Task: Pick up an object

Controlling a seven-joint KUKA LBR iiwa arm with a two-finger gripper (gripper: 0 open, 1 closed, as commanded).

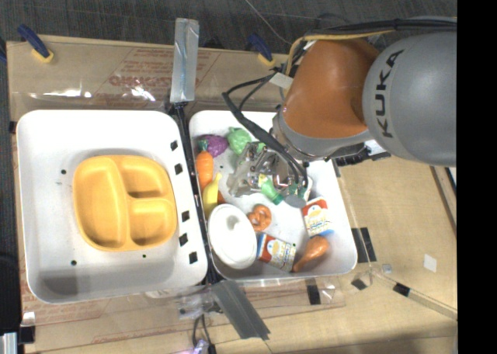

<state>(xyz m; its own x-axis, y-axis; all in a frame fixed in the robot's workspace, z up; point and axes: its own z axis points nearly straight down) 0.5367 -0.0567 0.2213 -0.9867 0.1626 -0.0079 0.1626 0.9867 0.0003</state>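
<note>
**benchwatcher:** So the two-finger metal gripper [268, 174] is down in the right-hand shallow white plastic bin [342, 220], about mid-bin and toward its far edge, right over a small green plastic item [273, 187]. Can't tell if the jaws are open or closed, too much cable and metal in the way. Nothing clearly held.

**kuka_fan:** What would you do from there?

**benchwatcher:** My guess: go for that green piece since it's directly underneath, come straight down, close slowly, lift vertically. The pile's crowded, so a sideways drag would likely shove the neighbours.

**kuka_fan:** What's in there, counted?

**benchwatcher:** Right bin, what I can make out:
- one purple grape-like toy [213, 144], far-left corner
- one lumpy green vegetable toy [239, 139] beside it
- one orange plastic carrot [204, 168] along the left edge
- one yellow piece [210, 193] just below the carrot
- one round white lidded bowl [232, 236], near-left corner
- one orange pretzel-looking toy [262, 215], touching the bowl's rim
- two small printed cans, one [276, 251] at the near edge, one [317, 216] toward the right edge
- one brown pear-shaped toy [312, 250], near-right corner

Left-hand white bin [39, 189]: one yellow divided plastic tray [124, 201], middle.
</note>
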